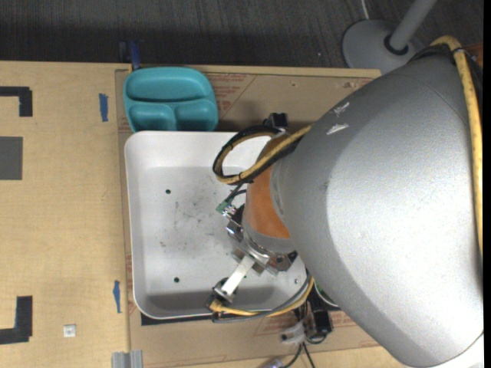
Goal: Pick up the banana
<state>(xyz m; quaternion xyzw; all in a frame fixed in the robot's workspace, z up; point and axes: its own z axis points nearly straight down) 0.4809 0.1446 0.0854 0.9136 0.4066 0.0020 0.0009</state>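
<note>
gripper [247,253]: points downward, largely hidden beneath the wrist.
orange band [265,213]: just above the gripper.
arm [383,205]: grey, bulky, right of the gripper.

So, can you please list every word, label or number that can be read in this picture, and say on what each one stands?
No text here can be read.
Reddish print on the cardboard, between the teal tray and the white bin: too blurred to read.
Small pale marks on the grey arm: too small to tell whether they are letters.
</note>
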